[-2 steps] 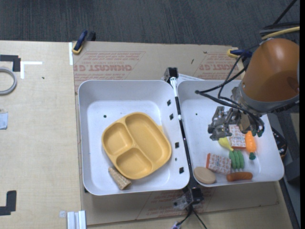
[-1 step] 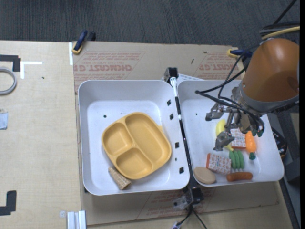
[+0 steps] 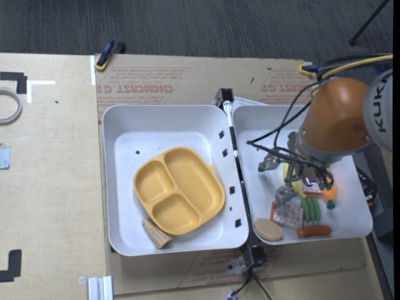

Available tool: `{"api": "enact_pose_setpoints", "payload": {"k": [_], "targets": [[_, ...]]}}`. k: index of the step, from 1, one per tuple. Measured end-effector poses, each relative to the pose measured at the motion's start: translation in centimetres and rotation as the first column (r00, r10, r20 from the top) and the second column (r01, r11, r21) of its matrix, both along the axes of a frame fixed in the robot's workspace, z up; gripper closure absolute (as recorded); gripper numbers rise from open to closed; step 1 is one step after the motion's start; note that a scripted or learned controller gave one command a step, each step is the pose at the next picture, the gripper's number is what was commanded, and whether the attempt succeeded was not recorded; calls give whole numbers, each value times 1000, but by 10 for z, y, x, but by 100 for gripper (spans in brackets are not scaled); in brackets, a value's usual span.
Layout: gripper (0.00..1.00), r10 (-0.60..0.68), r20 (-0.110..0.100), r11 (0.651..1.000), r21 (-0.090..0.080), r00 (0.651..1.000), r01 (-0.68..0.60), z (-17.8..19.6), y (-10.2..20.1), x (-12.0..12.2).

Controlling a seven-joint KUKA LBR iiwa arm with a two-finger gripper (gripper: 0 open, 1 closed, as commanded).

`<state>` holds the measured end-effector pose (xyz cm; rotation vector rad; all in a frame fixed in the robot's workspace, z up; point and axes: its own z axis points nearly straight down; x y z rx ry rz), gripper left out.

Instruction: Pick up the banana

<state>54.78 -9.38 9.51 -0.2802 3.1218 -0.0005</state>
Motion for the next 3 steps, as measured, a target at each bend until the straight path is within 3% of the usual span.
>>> {"api": "enact_pose_setpoints", "payload": {"k": [1, 2, 3], "targets": [[100, -4, 2, 1000, 1, 1000, 4, 10, 0, 1], [100, 228, -3, 974, -1, 974, -228, 3, -33, 15], [100, 310, -4, 951, 0, 951, -310, -2, -18, -27]]}}
